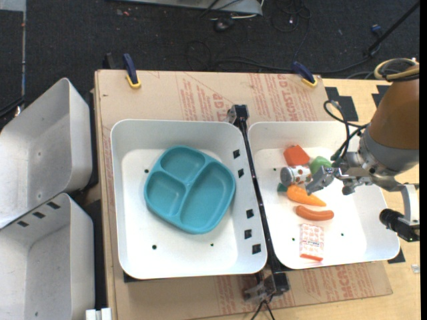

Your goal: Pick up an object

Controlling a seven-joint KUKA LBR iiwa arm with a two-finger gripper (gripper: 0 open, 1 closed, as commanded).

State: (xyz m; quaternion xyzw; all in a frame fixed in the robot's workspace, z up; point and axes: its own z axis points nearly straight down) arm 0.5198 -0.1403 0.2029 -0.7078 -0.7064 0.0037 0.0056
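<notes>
Objects for picking lay clustered in the right bin (373, 242), with the gripper (325, 177) among them; whether its dark fingers were parted or closed could not be told from this angle, and nothing could be seen held between them. Taking the gripper as the landmark: a small silver can (293, 174) lay on its side just beside it toward the bin divider, a green piece (321, 161) sat partly hidden just behind it, and an orange-red block (296, 155) rested a little beyond the can, toward the far wall. An orange carrot-shaped toy (305, 195) lay just in front of the gripper, touching or nearly touching it, and an orange-red sausage-shaped toy (314, 213) lay near that, further toward the front. A small flat red-and-white packet (311, 242) sat well apart from the gripper, near the front wall. Across the divider, the left bin (133, 245) held a teal divided plate (190, 188) with three compartments. Behind the gripper rose the grey arm (393, 149) with its orange band, entering from the right. Both bins stood on a cardboard-covered bench (193, 89), clamped at the far edge by two yellow-tipped clamps (133, 76). Two more white bins (40, 152) sat off the bench to the left, and dark carpet with cables (300, 19) spread beyond.
</notes>
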